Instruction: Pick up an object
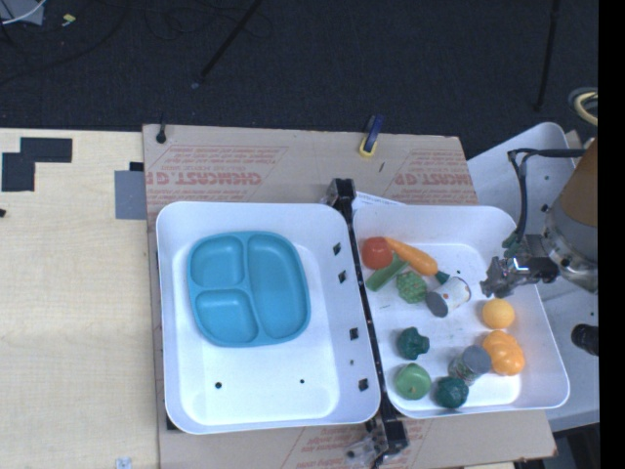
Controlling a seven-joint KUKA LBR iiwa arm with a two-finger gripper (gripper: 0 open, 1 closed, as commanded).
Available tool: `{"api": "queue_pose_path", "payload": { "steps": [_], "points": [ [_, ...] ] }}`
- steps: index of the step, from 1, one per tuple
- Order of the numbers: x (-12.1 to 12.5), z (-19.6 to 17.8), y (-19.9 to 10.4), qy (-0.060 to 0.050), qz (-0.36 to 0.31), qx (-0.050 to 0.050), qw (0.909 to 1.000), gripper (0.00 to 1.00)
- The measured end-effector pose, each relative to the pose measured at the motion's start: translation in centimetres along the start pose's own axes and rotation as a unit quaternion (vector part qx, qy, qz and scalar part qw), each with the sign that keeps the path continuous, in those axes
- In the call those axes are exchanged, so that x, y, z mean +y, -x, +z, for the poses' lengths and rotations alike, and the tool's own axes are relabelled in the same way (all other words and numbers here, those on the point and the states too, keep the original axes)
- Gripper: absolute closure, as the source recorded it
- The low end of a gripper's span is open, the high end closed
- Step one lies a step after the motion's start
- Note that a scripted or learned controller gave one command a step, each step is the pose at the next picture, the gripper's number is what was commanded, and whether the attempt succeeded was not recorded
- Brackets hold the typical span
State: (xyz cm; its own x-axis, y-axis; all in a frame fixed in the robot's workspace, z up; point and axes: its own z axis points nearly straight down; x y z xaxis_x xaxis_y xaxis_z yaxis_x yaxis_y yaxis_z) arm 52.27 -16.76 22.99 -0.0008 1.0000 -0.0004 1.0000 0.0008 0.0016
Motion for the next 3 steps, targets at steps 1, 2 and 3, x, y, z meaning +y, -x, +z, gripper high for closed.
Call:
{"api": "queue_pose_path", "payload": {
  "steps": [1, 2, 3],
  "points": [
    [1.4, -0.1, -4.2, -0.002, -0.001, 0.001, 1.0000, 1.00],
    [4.4, -0.5, -8.7, -0.001, -0.002, 0.001, 1.0000, 1.00],
    [6.2, 0.4, -12.7, -0.002, -0.002, 0.001, 1.0000, 1.00]
  ]
}}
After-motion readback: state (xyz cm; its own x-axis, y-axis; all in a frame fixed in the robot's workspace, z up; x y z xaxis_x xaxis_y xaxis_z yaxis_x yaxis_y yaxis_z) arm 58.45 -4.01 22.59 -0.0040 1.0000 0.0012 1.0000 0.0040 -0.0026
